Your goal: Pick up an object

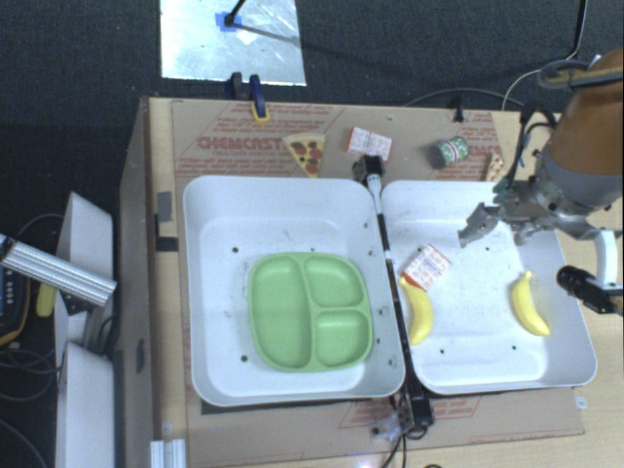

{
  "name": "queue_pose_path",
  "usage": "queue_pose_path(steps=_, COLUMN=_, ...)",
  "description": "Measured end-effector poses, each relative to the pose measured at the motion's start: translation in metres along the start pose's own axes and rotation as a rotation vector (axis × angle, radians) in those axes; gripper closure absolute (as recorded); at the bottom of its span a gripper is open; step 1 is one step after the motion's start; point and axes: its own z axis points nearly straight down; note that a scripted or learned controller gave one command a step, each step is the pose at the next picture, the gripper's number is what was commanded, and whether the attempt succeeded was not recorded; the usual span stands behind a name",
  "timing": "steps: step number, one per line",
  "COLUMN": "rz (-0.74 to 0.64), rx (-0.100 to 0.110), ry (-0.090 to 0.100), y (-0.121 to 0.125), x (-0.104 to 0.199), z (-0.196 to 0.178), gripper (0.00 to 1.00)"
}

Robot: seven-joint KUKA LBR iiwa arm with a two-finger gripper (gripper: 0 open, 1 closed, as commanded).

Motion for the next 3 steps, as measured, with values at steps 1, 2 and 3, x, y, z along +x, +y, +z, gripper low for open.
queue_pose_path(steps=1, rz=0.001, rx=0.004, ry=0.001, y=-0.005, x=0.027, z=0.141, gripper=0.00)
queue_pose_path(steps=2, rz=-0.001, rx=0.000, ry=0.000, y=0.037, x=0.029, z=0.152, gripper=0.00)
queue_pose_path(steps=3, rz=-0.001, rx=-0.002, ry=0.000, y=0.038, x=0.028, z=0.142, gripper=1.00)
